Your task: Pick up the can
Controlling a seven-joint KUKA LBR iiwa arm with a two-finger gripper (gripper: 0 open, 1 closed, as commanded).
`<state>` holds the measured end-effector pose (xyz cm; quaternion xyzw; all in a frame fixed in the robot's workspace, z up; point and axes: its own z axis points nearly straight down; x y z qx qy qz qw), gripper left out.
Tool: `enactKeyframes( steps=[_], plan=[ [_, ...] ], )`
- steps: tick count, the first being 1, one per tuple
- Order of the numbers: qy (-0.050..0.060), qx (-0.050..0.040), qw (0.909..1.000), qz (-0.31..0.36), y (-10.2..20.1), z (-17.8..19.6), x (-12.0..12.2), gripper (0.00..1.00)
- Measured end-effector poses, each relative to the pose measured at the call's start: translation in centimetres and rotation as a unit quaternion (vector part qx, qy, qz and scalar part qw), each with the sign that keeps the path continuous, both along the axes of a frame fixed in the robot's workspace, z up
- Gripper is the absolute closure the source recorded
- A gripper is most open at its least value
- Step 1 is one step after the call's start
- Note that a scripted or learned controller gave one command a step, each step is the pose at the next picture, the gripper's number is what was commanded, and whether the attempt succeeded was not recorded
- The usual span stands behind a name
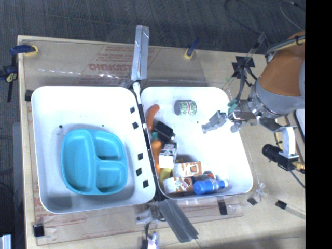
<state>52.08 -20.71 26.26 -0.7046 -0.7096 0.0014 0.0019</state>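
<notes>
A light wooden bench (72,51) stands on dark carpet and bears two shallow white bins side by side, with blue clamps at its far edge. The arm (282,84), grey with an orange band, reaches in from the right, and its gripper (213,122) hangs over the right bin (236,160), above bare white floor in the bin's far right part. Whether the claw is open or closed cannot be told from this slanted view; nothing is seen held in it. The can (185,107) lies on its side to the left of the gripper and a little farther back, near the bin's far wall, apart from the claw with bare floor between them. Farther left, along the wall shared with the other bin, an orange carrot-like piece (151,115) lies beside a black object (163,130). Toward the near side of the same bin sits a crowded heap: a small carton (167,156), an orange and white box (188,169), and a blue bottle (208,185) lying on its side against the near wall. The left bin (46,108) holds a light blue divided plate (95,161), resting flat toward its near half, well apart from the gripper and the can.
</notes>
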Motion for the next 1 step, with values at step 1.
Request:
enactKeyframes(
  steps=[1],
  plan=[
    [0.0,0.0,1.0,0.0,0.0,0.0,0.0,0.0]
  ],
)
